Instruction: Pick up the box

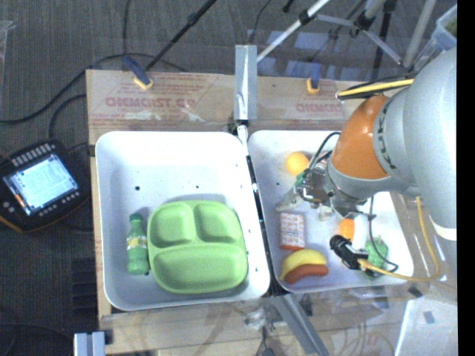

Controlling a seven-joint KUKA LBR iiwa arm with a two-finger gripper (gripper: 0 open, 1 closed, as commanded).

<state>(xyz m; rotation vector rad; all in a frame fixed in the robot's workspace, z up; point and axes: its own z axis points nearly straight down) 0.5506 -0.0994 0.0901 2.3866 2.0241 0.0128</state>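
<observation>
The box [292,230] is a small flat carton with red and white print, lying in the right bin [265,199] near its left wall. My gripper [310,193] hangs just above and to the right of the box, low over the bin floor, under the orange band of the arm. Its fingers are hidden among dark wrist parts and cables. Nothing shows between it and the box.
A yellow ball [297,162] lies at the back of the right bin. A yellow and red fruit-like toy [303,265] sits at its front, with orange and green items [356,247] to the right. The left bin [119,169] holds a green divided tray [197,246] and a green bottle [136,245].
</observation>
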